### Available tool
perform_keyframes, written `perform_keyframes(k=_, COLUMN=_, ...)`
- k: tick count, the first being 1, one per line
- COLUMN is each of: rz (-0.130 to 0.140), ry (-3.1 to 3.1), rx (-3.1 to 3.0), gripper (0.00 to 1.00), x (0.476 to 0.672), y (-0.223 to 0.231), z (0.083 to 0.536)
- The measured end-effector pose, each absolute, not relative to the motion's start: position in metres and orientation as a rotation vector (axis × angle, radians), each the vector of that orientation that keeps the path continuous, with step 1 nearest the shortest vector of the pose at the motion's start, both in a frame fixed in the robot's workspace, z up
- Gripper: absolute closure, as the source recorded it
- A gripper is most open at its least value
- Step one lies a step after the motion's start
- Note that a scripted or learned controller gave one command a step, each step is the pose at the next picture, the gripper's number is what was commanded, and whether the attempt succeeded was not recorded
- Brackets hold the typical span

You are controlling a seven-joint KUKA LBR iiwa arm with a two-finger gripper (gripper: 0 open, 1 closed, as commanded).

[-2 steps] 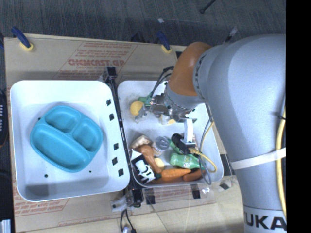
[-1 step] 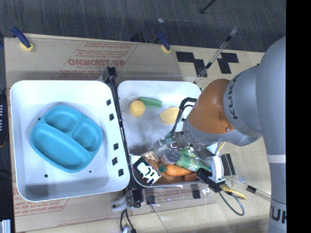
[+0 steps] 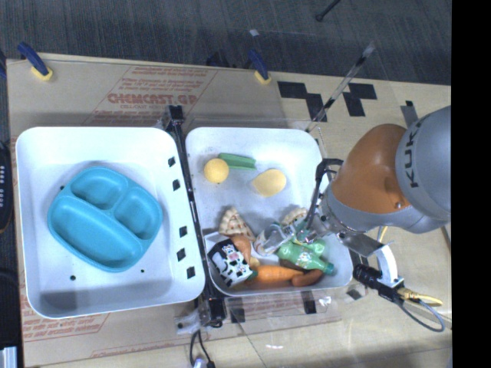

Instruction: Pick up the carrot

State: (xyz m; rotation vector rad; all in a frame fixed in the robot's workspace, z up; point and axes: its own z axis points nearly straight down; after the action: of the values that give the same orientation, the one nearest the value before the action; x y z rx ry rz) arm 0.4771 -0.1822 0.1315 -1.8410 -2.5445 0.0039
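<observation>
Carrot (image 3: 270, 275) partly covered by a green toy (image 3: 305, 256), gripper (image 3: 301, 234) fingers too cluttered to read, arm (image 3: 399, 179) cut off at right

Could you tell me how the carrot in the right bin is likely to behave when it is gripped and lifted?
The carrot looks like a smooth moulded toy, so probably stiff, light and a little slippery. Its tapered round shape may roll. It lies against the bin's near wall among other toys, which could snag it.

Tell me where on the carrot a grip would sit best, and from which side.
Probably the carrot's bare orange middle, from above, fingers closing across its width. It lies flat along the right bin's near wall; the black-and-white toy crowds its left end, the green toy overlaps its right.
</observation>
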Motion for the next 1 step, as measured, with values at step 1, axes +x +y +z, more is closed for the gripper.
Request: perform_keyframes(k=1, rz=0.001, ry=-2.694, rx=-1.614, gripper=0.00, x=0.4777, y=-0.1447, z=0.1856)
